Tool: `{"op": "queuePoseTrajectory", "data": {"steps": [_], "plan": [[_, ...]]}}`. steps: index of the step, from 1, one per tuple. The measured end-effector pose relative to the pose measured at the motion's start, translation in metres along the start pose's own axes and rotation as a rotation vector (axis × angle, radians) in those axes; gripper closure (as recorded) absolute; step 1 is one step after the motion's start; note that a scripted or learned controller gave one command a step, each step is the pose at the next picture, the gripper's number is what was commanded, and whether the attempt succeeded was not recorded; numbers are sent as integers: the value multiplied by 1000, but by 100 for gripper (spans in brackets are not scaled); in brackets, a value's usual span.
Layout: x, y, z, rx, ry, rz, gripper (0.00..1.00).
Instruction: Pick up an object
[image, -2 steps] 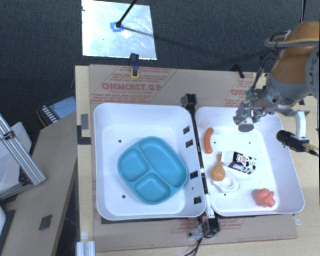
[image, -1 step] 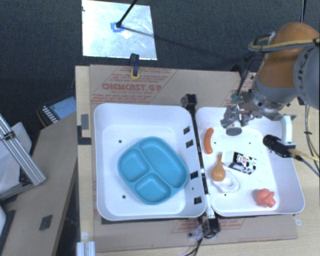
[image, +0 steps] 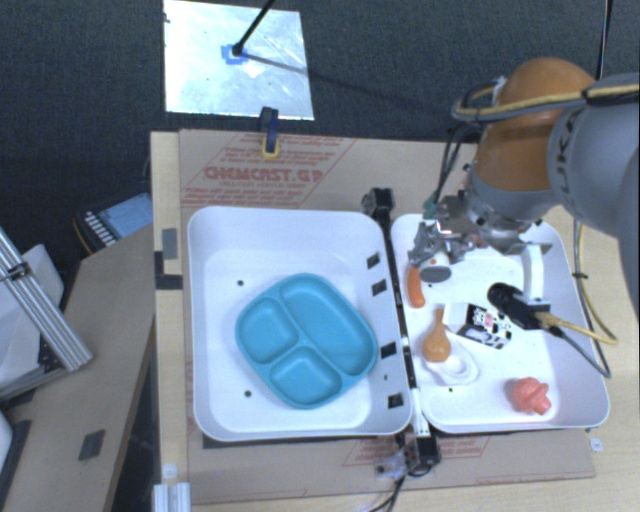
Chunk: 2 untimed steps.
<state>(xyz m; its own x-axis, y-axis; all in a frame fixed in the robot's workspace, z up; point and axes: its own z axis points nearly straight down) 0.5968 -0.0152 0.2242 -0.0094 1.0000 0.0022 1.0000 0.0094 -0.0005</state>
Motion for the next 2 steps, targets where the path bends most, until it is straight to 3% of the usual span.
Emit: {"op": "queuePoseTrajectory", "data": {"steps": [2], "plan": [[100, -32, 7, 0, 1, -1, 100]]}}
